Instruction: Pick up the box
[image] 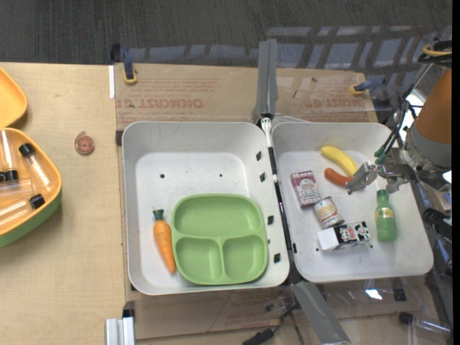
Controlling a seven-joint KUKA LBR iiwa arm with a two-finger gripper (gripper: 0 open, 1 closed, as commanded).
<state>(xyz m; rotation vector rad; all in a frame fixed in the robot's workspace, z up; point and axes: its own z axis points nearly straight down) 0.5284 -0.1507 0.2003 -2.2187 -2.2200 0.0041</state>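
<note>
Camera view: the arm is reaching in from the right over the right bin (424, 264), and its gripper (361, 177) is hanging near that bin's middle, just beside the banana (339, 159) and the red sausage (336, 176). Nothing is lying between its tips, and how far they are parted is too small to tell.

Two things here could be the box. The red box (306, 189) is lying flat to the gripper's left and slightly toward the near edge, its long axis running up and down the picture with a slight tilt. The black-and-white carton (346, 236) is sitting well nearer the front of the bin, below the gripper, its long axis running left to right and its white end pointing left. A small can (326, 210) is resting between the two, and a green bottle (385, 218) is standing to the right of the carton.

The red box is looking the closer target, so a short move left should bring the gripper over it, closing across its short width.

The left bin (133, 192) is holding a green plate (219, 239) and a carrot (164, 242).
</note>
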